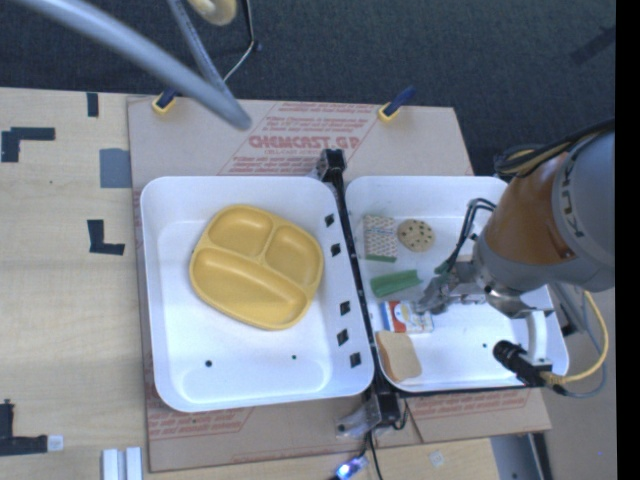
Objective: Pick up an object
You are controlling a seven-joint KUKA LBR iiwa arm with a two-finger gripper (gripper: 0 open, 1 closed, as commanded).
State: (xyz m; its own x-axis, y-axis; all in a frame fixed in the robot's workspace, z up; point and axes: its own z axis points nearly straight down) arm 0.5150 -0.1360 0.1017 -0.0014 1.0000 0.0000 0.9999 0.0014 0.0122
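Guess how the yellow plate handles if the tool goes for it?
The plate looks like moulded plastic, so probably stiff and light. It lies flat in the left bin, so unlikely to roll or tip. Its low, smooth rim may slip from a pinch.

- Green flat block (pixel 394 283): lies tilted in the right bin, near the divider, just left of the gripper.
- Round tan perforated disc (pixel 414 233): lies flat toward the bin's far side.
- Patterned grey square piece (pixel 379 235): lies flat just left of the disc.
- Tan wedge-shaped piece (pixel 398 356): lies at the near left corner.
- Red, white and blue item (pixel 398 317): lies below the green block, details unclear.
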